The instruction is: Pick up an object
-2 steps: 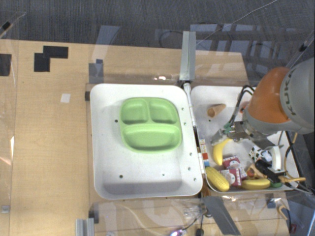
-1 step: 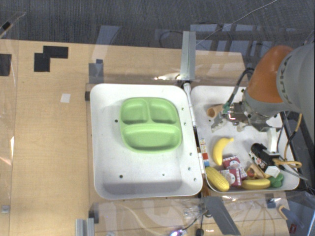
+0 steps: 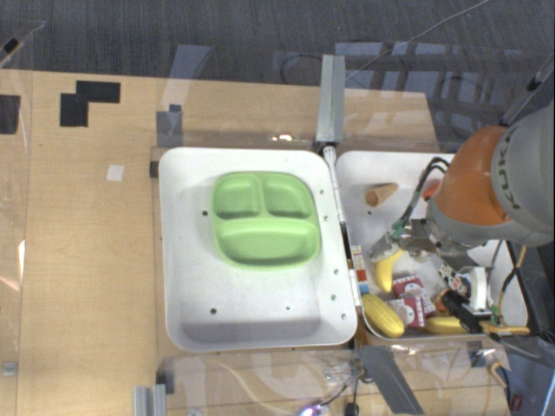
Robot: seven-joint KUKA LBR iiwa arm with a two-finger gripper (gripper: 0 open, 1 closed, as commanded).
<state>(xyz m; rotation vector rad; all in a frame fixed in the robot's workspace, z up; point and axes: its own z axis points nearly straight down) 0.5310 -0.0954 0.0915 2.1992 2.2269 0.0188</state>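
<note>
The arm's hand (image 3: 414, 243) hangs over the right bin (image 3: 355, 173) beside a banana (image 3: 384, 271); its grip state cannot be told.

Wooden bench (image 3: 87, 258) carries two white bins side by side. Left bin (image 3: 186, 310) near bench centre, right bin (image 3: 355, 176) touching its right rim. Metal rail (image 3: 329, 98) runs back from seam between bins. Black patches (image 3: 87, 100) on bench, far left corner. Small pale tag (image 3: 115, 173) left of left bin.
</note>
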